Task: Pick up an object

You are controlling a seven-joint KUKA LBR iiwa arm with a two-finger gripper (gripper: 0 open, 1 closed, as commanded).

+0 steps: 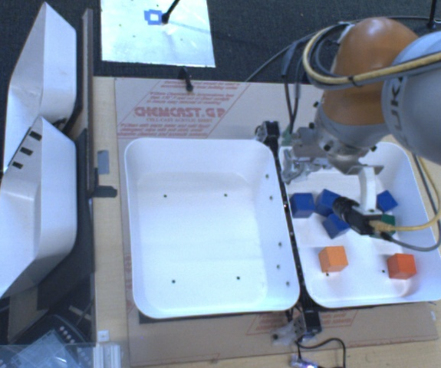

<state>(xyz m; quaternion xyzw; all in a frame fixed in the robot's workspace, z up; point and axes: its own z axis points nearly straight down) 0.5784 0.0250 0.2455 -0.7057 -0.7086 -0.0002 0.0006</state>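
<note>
The pincer hung low over the right bin, close to the wall shared with the left bin. The arm covered it from above, so whether it was released or clenched could not be told. Just in front of it lay a blue cube, with a blue pair right beside that. A fourth blue cube sat apart, on the pincer's other side. Two orange cubes lay farther off, toward the bin's front. The pincer probably stood there to take the nearest blue cube. Every cube rested on the floor, so the pick looked not yet made.
</note>
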